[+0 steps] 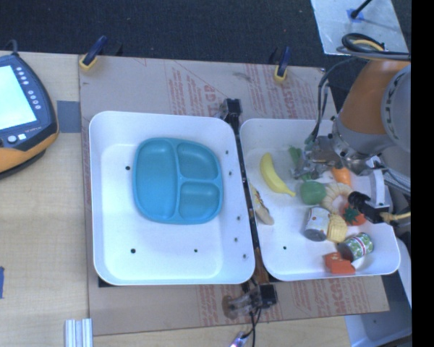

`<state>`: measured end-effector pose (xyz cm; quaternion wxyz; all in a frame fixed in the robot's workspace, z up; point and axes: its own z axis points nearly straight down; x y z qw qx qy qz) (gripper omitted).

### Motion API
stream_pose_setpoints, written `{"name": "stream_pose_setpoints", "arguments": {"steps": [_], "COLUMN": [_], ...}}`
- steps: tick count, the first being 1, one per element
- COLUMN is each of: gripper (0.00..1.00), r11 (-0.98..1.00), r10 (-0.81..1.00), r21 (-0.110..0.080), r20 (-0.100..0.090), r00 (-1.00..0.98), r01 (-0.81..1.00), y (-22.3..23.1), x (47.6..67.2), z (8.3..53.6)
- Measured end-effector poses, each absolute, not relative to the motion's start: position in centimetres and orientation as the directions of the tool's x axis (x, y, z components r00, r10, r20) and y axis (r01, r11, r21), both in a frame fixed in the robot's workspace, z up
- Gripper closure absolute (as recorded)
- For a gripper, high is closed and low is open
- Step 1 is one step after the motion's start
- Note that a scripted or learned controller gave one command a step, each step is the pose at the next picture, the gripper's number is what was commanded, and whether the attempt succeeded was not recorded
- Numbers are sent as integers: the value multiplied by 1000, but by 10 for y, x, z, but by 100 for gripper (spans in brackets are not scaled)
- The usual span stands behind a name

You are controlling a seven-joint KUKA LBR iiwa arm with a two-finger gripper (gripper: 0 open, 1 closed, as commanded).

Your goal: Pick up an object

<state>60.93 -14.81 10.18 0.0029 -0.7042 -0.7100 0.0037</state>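
The gripper (312, 166) is seen low in the right bin (289, 262), at the upper middle of its clutter; how its jaws stand cannot be told, and nothing is seen held. The green object (312, 191) lies just below it in the frame. The yellow banana (275, 176) lies just to the left, its long axis running from upper left to lower right. The blue divided plate (178, 181) is set in the left bin (108, 259), well apart.
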Motion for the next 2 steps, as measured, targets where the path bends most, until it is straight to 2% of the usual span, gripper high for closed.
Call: {"name": "stream_pose_setpoints", "arguments": {"steps": [1,2], "gripper": [100,100], "r11": [7,3], "r10": [1000,1000], "r21": [-6,-4], "r20": [0,0], "r00": [-7,-3], "r01": [1000,1000], "y": [-71,-78], "x": [521,561], "z": [192,225]}}
